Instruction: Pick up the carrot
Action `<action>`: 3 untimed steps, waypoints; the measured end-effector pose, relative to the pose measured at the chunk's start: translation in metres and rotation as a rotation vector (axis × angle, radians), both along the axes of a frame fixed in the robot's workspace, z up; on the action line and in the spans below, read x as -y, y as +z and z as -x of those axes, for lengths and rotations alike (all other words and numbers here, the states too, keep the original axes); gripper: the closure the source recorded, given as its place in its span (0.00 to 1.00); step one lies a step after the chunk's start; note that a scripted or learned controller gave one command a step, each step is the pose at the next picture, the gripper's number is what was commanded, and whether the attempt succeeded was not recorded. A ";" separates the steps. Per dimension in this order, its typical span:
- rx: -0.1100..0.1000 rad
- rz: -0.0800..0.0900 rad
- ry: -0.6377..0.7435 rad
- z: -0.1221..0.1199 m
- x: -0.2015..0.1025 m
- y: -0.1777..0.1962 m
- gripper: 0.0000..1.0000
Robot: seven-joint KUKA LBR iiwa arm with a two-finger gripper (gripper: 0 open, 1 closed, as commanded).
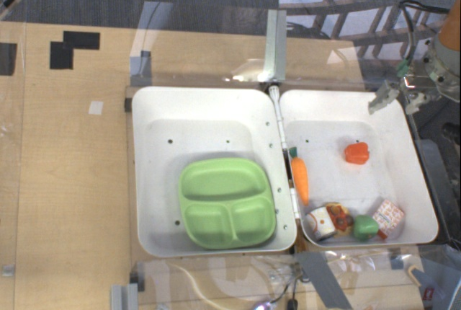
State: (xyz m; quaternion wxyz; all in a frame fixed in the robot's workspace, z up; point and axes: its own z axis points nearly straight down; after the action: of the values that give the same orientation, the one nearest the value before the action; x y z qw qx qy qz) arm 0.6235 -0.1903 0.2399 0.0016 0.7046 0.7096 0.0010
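- Orange and slim, the carrot (300,181) lies in the right bin (324,117), pressed along that bin's left wall, green stem end pointing to the far side.
- Just past the carrot's tip, toward the near edge of the right bin, a small printed can (320,222) sits beside a red and yellow toy (339,215), a green pepper-like piece (365,228) and a patterned pink-and-white block (388,215).
- Right of the carrot, well apart from it, a red-orange pepper-shaped toy (356,153) rests on the bin floor alone.
- Left of the carrot, across the divider, the left bin (155,157) carries a green sectioned plate (227,202).
- Nothing lies on top of the carrot; the bin wall hugs its left flank.
- My arm (445,56) enters over the far right corner of the right bin, and my end effector (403,94) hangs at that corner.
- Whether my end effector is wide or narrow, I cannot tell; it grips nothing I can see.
- From the carrot, my end effector is well apart, off to the right and toward the far side, with the red-orange toy roughly between.
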 end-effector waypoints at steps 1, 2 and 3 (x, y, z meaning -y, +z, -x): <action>0.001 0.001 0.251 -0.003 -0.063 -0.054 0.00; 0.001 0.000 0.100 -0.044 -0.056 -0.132 0.00; 0.004 -0.001 -0.031 -0.022 -0.144 -0.053 0.00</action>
State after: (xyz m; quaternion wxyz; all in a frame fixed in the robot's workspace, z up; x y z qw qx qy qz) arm 0.6454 -0.0461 0.1872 0.0024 0.7156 0.6985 0.0028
